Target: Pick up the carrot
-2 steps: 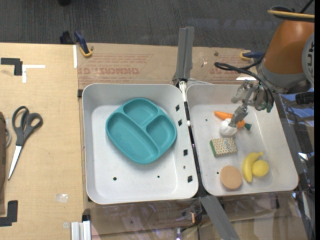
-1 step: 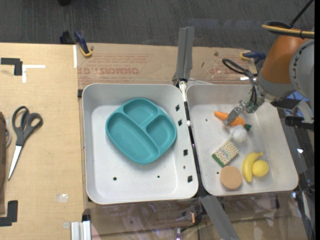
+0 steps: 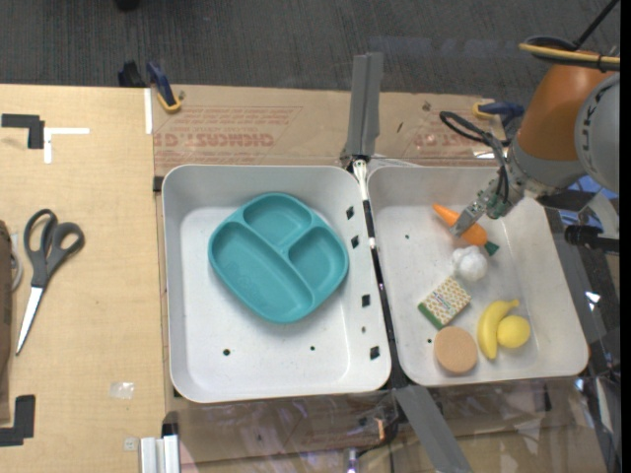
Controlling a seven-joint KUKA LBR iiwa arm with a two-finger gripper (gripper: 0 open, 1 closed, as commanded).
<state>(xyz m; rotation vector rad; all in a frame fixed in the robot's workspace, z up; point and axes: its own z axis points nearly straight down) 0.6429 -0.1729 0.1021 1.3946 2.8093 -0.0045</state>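
The left bin [image 3: 177, 294] holds a teal plate [image 3: 279, 257]. In the right bin [image 3: 562, 294] the gripper [image 3: 480, 210] grips the carrot [image 3: 458, 221], above a white ball [image 3: 470, 263], sponge [image 3: 445, 302] and banana [image 3: 491, 327].

just one fixed camera up above the bench [image 3: 89, 264], angled down, both white bins [image 3: 187, 363] fully in frame, arm [image 3: 562, 116] coming in from the right.

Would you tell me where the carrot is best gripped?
Probably mid-body, coming from above with the fingers across its narrow width. The carrot lies flat in the right bin, tip pointing left. The gripper sits over its thicker right end.
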